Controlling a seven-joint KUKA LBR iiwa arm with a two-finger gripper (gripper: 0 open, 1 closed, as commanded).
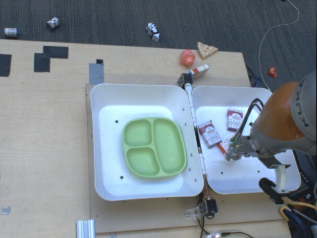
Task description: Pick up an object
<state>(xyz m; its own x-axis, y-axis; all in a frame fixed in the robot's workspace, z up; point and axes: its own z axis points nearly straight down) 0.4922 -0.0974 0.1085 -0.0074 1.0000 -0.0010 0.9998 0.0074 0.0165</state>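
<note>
A: Where is the gripper (231,154) placed, and how are its parts set?

B: It is lowered into the right bin (247,182), close to the floor, just beside a small pale item (224,146) that is too small to be identified. Whether it is spread or pressed together cannot be told; that end is blurred and partly hidden by the wrist. Nothing can be seen pinched in it.

A: What is considered the likely target?

B: The red-and-white packet (210,134) is judged the nearest candidate; it lies flat, tilted, just left of the gripper. A second packet (234,119) is set farther back, near the arm's cable.

A: Why would the approach be made from that side?

B: The arm (280,120) is reached in from the right, so the right bin is covered with least extension.

A: And farther out?

B: A green divided tray (154,147) is held in the left bin (109,133). A red ball (187,57) and a pizza-slice toy (207,49) are left on the bench beyond the bins.
</note>
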